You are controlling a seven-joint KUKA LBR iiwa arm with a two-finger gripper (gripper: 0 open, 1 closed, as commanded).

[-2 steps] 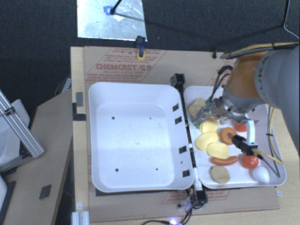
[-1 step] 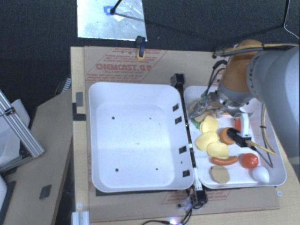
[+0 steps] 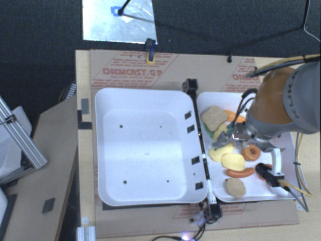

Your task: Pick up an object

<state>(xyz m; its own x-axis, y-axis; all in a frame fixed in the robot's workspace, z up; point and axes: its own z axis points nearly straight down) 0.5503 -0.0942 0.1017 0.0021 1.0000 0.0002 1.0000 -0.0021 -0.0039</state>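
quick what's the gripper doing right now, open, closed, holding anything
Gripper: cannot be told; it is low in the right bin among the toy food, by a yellow piece.

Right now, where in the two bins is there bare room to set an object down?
The left bin offers a wide bare floor, bordered by its own walls and the black divider. The right bin is crowded: bread slice, yellow pieces, sausage, doughnut and the gripper lie close together. Only a narrow strip along its near edge looks bare.
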